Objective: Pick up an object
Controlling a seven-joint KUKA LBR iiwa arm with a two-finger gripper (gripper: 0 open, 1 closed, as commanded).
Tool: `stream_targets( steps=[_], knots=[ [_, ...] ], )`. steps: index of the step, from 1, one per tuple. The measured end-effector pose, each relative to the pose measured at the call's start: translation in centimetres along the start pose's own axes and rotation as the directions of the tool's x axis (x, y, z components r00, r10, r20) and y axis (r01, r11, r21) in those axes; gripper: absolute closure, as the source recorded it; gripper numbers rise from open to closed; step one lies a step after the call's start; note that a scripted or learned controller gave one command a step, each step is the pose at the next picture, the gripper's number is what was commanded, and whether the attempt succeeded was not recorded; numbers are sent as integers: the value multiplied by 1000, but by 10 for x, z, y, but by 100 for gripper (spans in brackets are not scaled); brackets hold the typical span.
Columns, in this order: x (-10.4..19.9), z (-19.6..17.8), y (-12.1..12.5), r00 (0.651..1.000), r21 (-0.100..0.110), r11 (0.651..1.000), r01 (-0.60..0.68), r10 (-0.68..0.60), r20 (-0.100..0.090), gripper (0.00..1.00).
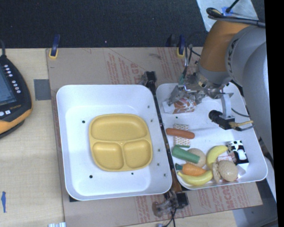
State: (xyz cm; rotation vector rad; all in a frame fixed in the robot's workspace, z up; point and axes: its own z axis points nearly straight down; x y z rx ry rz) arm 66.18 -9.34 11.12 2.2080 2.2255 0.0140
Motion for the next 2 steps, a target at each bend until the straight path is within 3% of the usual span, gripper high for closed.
stream_targets(
  steps=[1,2],
  knots=[
    [31,-82,-81,1000,14,1000,-5,5,1,100],
    [94,-134,-36,1000,13,1000,-3,3,1,100]
  ],
)
